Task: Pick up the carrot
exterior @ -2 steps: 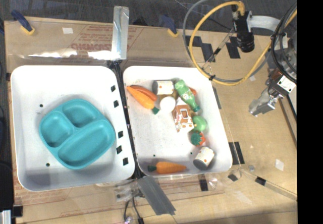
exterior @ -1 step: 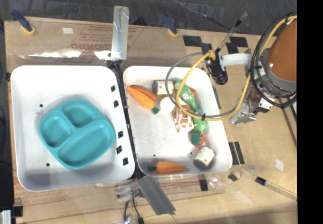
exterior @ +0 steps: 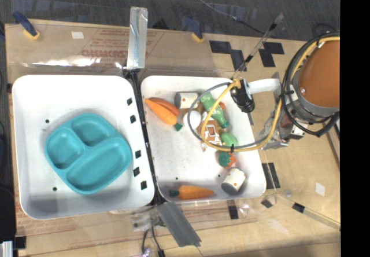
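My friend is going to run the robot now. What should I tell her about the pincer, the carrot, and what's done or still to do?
Pincer: it can't be made out at the right bin's right edge, where the arm reaches in, so open or shut can't be told.
Carrots: there are two in the right bin. The upper carrot lies near the top left corner. The lower carrot lies along the bottom wall.
Done: nothing lifted yet; both carrots lie in the bin.
Left: reach a carrot, grasp it, raise it.

Teal divided plastic plate (exterior: pixel 88 151) sits in left white bin (exterior: pixel 34 99). Right white bin (exterior: pixel 173 160): orange carrot (exterior: pixel 162 110) far-left, second orange carrot (exterior: pixel 192 193) near edge.
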{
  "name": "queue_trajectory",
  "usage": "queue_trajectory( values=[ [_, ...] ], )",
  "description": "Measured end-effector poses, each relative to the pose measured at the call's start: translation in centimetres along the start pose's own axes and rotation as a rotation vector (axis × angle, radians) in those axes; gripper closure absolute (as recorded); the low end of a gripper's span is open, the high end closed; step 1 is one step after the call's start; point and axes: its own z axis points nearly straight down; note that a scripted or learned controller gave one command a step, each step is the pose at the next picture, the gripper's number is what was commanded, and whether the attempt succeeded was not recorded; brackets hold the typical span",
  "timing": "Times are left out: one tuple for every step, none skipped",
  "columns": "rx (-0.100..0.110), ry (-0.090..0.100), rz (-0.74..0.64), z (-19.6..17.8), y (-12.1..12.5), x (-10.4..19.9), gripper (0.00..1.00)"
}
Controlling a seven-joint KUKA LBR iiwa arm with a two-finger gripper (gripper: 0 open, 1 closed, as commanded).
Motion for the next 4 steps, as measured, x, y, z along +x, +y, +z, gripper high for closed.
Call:
queue_trajectory(
  values=[
    [-0.001, 0.004, 0.005, -2.9, -1.0, 4.9, 1.0],
    [0.001, 0.0, 0.001, -2.6, -0.1, 0.9, 1.0],
    [0.0, 0.006, 0.001, -11.4, -0.9, 4.8, 1.0],
    [0.0, -0.008, 0.018, -1.5, -0.1, 0.9, 1.0]
  ],
)
